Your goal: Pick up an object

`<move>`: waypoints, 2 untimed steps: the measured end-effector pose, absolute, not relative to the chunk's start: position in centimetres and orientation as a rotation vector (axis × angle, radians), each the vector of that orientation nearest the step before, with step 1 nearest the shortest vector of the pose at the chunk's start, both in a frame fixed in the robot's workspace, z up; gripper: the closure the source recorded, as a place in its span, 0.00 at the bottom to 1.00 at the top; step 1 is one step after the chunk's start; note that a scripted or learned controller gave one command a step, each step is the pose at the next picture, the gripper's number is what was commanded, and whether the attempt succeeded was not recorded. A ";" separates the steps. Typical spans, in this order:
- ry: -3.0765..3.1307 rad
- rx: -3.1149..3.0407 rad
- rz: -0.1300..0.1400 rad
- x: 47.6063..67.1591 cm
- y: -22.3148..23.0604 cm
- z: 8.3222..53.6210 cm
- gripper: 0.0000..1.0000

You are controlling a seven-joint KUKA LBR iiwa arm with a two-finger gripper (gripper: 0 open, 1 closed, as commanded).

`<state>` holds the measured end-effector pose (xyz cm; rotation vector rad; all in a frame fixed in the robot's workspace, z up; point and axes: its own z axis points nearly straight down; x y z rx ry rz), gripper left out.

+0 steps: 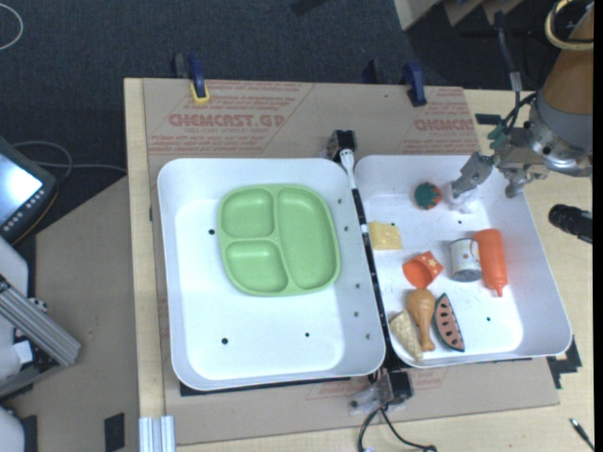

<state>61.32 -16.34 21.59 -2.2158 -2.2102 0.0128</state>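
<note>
While the two-finger gripper (pixel 464 193) hangs open and empty, the small round green-and-red toy ball (pixel 428 194) lies just beside it. It looks light, hard and prone to rolling; pinching across its middle seems safest.

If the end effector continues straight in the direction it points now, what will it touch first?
Probably the bare floor of the right bin. The end effector slants down and to the picture's left, its tip just beside the small green-and-red ball. The ball comes next in that line, though depth is hard to judge.

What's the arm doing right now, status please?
Gripper open, holding nothing, hovering over right bin. Nearest: small green-red ball, apart from it. Nothing in the way.
</note>
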 end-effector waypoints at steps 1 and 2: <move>-2.221 -2.221 0.000 61.6 -16.3 22.4 0.00; -2.219 -2.217 0.005 61.4 -15.6 17.8 0.00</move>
